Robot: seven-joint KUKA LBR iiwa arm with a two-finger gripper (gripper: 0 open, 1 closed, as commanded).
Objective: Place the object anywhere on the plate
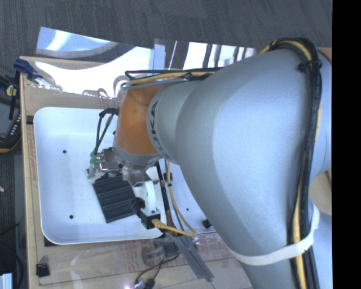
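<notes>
My gripper (115, 195) hangs low over the left bin (51, 169), seen from above as a dark ribbed block with a white bracket and a small black piece beside it, toward the bin's near edge. Whether it is clenched or released I cannot tell, because my own wrist hardware covers its tips, and I cannot tell whether anything is grasped there. Just above the block sits a metal fitting with small green parts, and black cables (103, 132) loop up from it to the orange band (132, 127) above my wrist.

The object and the plate I cannot make out; my arm (237, 147) lies across most of the view, a broad grey mass reaching in from the right and hiding the right-hand side of the bench. A yellow cable (175, 217) and a black one run along my arm and down past the gripper, and a white strap wraps the lower part of it.

The bare floor of the left bin shows a few small dark dots. Beyond its wall lies the wooden bench (28, 96), with dark carpet (84, 17) farther out
</notes>
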